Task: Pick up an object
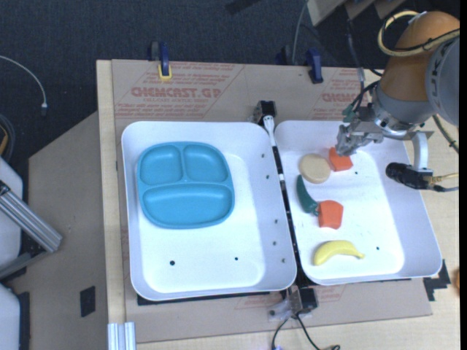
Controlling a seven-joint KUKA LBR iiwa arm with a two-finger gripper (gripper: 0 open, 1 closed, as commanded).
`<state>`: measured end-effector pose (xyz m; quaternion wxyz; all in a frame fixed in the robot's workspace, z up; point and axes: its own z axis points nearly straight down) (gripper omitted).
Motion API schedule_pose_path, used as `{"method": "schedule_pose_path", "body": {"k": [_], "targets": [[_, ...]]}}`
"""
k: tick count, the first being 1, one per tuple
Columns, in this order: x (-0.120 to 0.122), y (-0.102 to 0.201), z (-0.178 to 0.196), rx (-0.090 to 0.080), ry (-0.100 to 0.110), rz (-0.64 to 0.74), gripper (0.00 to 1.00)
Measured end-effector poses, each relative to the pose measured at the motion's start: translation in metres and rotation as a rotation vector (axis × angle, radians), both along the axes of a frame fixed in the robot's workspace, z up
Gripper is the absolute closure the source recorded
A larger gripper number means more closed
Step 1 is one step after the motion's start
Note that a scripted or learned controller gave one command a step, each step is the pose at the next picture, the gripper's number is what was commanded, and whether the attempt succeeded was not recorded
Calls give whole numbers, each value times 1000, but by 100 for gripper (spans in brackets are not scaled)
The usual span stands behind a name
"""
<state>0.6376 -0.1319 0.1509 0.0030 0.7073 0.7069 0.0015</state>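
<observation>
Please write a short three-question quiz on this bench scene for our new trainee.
1. True or false: the blue divided plate lies in the left bin.
2. Which item lies nearest the camera in the right bin? A) yellow banana B) tan disc C) green piece
3. Which object is the gripper directly over?

Key: 1 true. 2 A. 3 the orange block at the bin's far side.

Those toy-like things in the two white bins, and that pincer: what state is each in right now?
Blue divided plastic plate: flat in left bin.
Tan round disc: flat.
Small orange block: under pincer.
Green curved piece: lying, touching orange-red chunk.
Yellow toy banana: lying alone.
</observation>
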Motion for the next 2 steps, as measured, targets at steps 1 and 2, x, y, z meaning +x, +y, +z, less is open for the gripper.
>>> {"method": "schedule_pose_path", "body": {"k": [1,2], "targets": [[0,1,56,0,-1,1,100],[4,-6,118,-1,-3,1,100]]}}
